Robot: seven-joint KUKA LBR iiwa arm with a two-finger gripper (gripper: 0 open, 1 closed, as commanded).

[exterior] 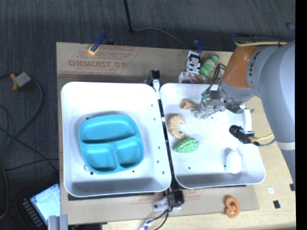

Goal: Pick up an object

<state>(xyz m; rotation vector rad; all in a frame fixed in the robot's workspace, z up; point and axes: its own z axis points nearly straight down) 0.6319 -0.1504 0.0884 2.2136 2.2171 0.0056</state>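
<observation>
My gripper (206,111) is low in the right bin (249,176), near its far side. It stands open, and nothing shows between its fingers. A small tan piece (188,103) lies just to its left. Nearer the bin divider sits a tan croissant-like pastry (175,126). A green bumpy toy (185,145) rests just below the pastry. A white object (233,161) lies toward the front right of the bin.
The left bin (72,99) holds a blue divided plate (111,143). Behind the right bin, a green toy (208,66) and a small printed box (193,63) sit on the bench. An orange pretzel shape (232,206) lies on the bench at the front right.
</observation>
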